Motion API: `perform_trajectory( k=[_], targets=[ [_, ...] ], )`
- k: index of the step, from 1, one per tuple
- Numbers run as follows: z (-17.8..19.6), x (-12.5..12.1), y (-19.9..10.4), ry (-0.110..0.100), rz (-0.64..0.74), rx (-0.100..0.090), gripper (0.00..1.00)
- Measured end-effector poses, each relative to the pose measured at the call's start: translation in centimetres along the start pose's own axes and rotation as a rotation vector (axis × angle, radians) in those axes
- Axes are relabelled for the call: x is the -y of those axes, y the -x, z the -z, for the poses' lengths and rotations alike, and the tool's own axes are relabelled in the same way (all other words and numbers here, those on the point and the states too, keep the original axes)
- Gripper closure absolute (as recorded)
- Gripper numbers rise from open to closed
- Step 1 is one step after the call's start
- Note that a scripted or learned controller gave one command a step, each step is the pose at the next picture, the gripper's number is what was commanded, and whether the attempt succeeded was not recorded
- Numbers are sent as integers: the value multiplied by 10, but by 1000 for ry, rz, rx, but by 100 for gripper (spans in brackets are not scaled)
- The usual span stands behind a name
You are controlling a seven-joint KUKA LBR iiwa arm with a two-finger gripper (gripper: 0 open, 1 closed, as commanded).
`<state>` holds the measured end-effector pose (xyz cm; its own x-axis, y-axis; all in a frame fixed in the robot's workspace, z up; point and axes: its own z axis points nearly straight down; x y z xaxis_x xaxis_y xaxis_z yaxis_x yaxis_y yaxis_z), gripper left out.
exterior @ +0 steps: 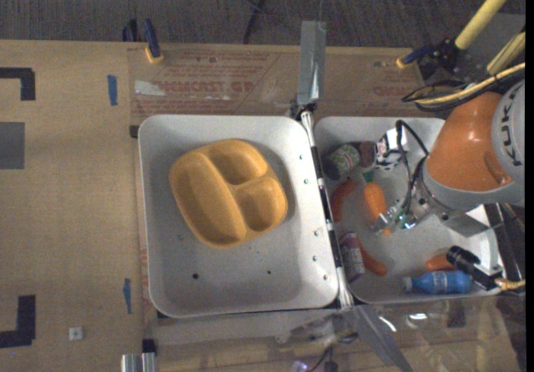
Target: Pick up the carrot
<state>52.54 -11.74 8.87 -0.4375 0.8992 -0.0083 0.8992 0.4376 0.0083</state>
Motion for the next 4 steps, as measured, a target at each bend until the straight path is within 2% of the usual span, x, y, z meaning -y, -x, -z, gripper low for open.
perform_trajectory(
  k=[1,2,3,4],
  targets=[
    [0,-16,57,-1,258,-3,100],
    [98,-46,19,-4,113,-6,100],
    [163,-51,18,-2,399,-4,100],
    [172,-53,39,0,585,-4,100]
  ],
)
